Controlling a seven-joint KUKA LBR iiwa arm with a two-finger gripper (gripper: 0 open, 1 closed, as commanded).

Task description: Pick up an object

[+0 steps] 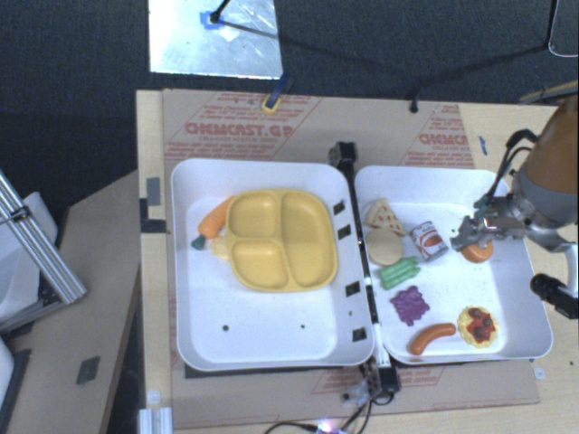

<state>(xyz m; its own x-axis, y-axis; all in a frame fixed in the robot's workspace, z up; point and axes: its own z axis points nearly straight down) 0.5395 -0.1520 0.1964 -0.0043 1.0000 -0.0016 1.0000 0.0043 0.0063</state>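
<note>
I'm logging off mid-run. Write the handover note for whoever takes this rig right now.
Gripper: low in the right bin, directly over the orange piece; finger state not readable, no grasp confirmed.
Right bin also holds: small can, sausage, purple grapes, green pod, pizza piece.
Left bin: yellow tray, carrot beside it.
Done: approach. Left: close, lift, verify.
</note>
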